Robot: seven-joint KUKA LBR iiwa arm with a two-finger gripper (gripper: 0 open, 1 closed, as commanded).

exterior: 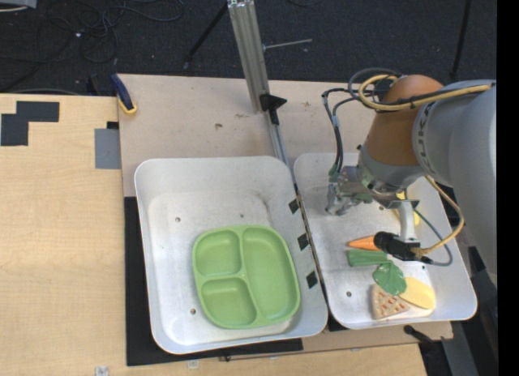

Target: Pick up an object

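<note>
The arm's gripper [339, 201] hangs low over the upper left part of the right bin [340, 289], above bare white floor. Toy food lies in that bin's lower right: an orange carrot [364, 244] with a green end, a green leafy piece [390, 277], a yellow wedge [418, 293] and a waffle-patterned slice [388, 306]. A yellow item [408, 217] lies partly behind the arm's cables. The carrot is the nearest object, a short way below and right of the gripper. I see nothing held in the gripper.
A green divided plate [243, 275] sits in the left bin [162, 184]. An aluminium post [248, 50] rises behind the bins' shared wall. A blue and yellow tool [124, 95] lies at the bench's back left. Black cables loop beside the wrist.
</note>
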